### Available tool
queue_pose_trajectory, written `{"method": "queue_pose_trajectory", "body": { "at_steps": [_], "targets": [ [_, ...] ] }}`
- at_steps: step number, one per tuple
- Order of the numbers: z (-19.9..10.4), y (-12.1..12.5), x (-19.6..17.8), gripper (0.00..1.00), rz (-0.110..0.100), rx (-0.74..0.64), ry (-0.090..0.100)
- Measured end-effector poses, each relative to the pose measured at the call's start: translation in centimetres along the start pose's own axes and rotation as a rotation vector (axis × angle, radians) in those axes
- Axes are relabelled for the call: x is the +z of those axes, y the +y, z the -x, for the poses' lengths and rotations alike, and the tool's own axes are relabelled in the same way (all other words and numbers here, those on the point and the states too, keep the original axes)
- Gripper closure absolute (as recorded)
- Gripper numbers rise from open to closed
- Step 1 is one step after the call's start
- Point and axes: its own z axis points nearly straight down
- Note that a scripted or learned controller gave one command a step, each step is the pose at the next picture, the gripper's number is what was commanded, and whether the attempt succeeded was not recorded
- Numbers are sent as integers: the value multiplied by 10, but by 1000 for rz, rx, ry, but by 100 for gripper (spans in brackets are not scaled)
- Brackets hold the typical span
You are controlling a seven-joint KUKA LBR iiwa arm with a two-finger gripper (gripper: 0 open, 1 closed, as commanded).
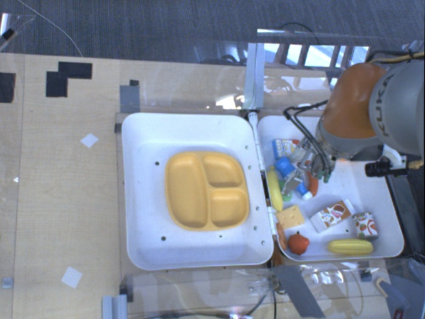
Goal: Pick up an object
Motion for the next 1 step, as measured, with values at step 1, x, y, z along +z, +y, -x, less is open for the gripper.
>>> {"method": "queue_pose_trajectory", "body": {
  "at_steps": [1],
  "targets": [
    [2,3,-13,100,3,-7,-9]
  ]
}}
